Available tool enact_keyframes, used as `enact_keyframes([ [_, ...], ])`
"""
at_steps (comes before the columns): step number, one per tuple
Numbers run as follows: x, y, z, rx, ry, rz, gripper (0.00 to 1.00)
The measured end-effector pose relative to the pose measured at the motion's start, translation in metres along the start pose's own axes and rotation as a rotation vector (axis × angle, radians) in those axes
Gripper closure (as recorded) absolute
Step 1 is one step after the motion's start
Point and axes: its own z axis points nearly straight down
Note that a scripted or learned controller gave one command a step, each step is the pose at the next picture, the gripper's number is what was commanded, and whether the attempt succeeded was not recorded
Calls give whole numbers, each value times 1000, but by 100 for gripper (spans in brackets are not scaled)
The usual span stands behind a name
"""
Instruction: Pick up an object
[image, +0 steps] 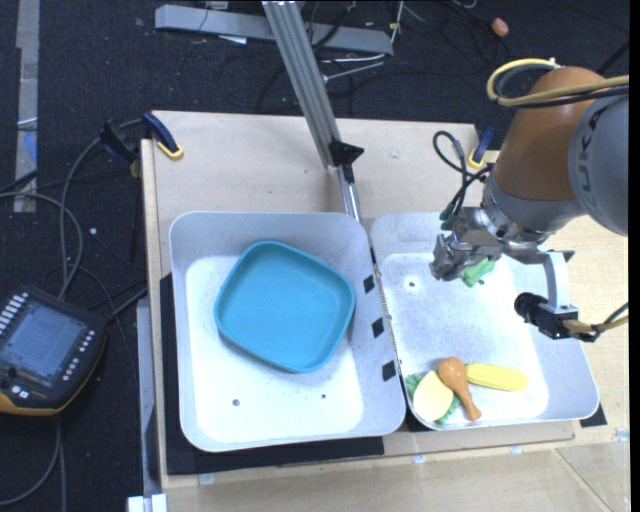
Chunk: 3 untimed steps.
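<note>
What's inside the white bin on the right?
In the right bin, toy food sits at the near edge: a yellow corn, an orange drumstick and a pale slice. The gripper hides something green.

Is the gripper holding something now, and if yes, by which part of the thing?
It seems so: a small green object sits at the gripper, above the right bin. Which part of it is gripped cannot be told; most of it is hidden.

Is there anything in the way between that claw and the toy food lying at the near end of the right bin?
Nothing visible. The gripper hangs over the far part of the right bin, with something green at its tip. The corn cob, drumstick and yellow slice lie at the near end; between is bare bin floor.
</note>
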Motion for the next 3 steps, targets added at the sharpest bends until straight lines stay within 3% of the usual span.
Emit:
enact_keyframes([
  [3,157,29,-16,0,0,0,100],
])
